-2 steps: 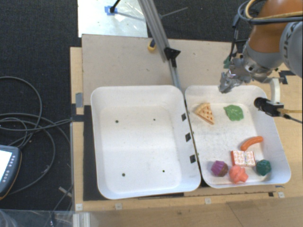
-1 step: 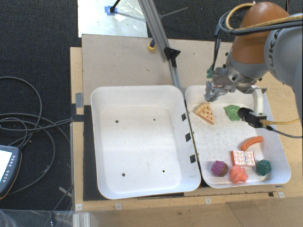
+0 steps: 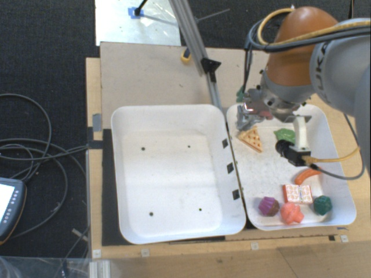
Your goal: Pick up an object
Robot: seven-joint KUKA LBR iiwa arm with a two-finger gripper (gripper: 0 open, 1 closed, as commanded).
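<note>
The grey arm, orange band above its wrist, reaches in from the right, end effector (image 3: 248, 120) pointing down

Very little lettering is showing here. The grey arm casing (image 3: 342, 68) at the right is carrying part of a dark printed mark near its upper edge, seemingly the first letters of the maker's name, but it is running off at an angle and is too cut off to read with certainty. The small red-and-white box (image 3: 297, 194) lying in the right bin (image 3: 342, 210) is showing a printed pattern on its face, too small and blurred to be made out as words. The screen of the handheld device (image 3: 7, 204) at the left edge is glowing blank white.
</note>
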